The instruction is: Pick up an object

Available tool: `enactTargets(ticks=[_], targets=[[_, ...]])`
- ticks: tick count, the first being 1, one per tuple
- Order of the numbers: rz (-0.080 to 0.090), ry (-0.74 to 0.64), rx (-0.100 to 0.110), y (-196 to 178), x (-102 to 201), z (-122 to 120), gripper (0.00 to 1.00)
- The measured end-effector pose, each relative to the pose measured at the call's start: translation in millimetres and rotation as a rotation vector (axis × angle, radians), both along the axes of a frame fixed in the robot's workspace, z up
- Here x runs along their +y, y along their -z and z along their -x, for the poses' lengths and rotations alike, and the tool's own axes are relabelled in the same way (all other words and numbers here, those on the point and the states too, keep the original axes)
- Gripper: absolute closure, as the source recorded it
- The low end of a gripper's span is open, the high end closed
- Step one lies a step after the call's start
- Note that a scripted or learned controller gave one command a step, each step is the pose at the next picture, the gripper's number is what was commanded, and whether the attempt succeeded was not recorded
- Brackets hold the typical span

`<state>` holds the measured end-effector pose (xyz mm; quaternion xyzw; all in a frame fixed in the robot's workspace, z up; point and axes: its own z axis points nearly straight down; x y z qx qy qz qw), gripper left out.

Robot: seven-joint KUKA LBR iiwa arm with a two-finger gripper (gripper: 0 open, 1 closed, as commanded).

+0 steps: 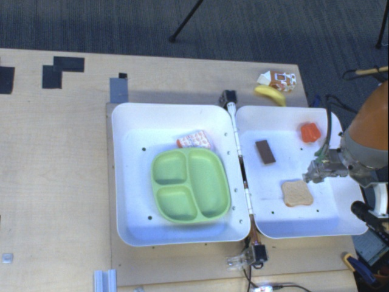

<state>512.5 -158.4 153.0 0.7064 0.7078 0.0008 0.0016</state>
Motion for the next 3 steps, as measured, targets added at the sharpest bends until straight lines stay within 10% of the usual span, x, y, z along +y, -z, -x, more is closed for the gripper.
enactTargets(ticks=[1, 2, 3], targets=[[-0.001, 0.0, 0.001, 0, 0, 0, 0.0], [0.002, 0.001, -0.008, 65, 32, 21, 0.0], [0.002, -0.001, -0.014, 53, 32, 18, 1.0]])
